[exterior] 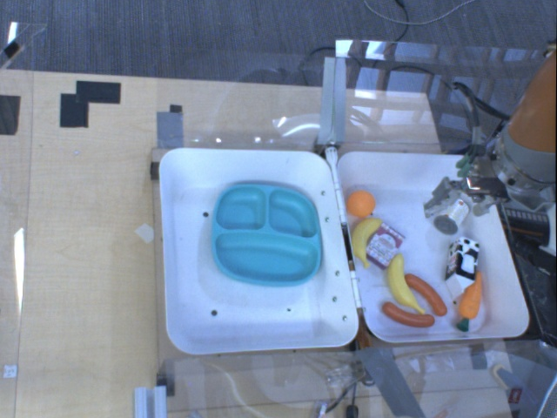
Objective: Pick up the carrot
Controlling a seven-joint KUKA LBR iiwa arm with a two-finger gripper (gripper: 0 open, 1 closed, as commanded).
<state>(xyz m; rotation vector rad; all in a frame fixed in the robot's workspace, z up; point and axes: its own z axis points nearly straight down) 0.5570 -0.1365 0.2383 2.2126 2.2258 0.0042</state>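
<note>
The carrot (471,300) is small and orange with a green tip. It lies near the front right corner of the right bin (513,320), pointing toward the front edge. The gripper (448,209) hangs over the back right part of the same bin, on the grey arm with an orange band that reaches in from the right. It is well behind the carrot and apart from it. A black and white toy (463,257) lies between the two.
The right bin also holds an orange ball (360,203), two bananas (399,283), a purple packet (384,245) and two red sausages (408,315). A blue divided plate (265,233) sits in the left bin (187,320). A clear wall stands behind the bins.
</note>
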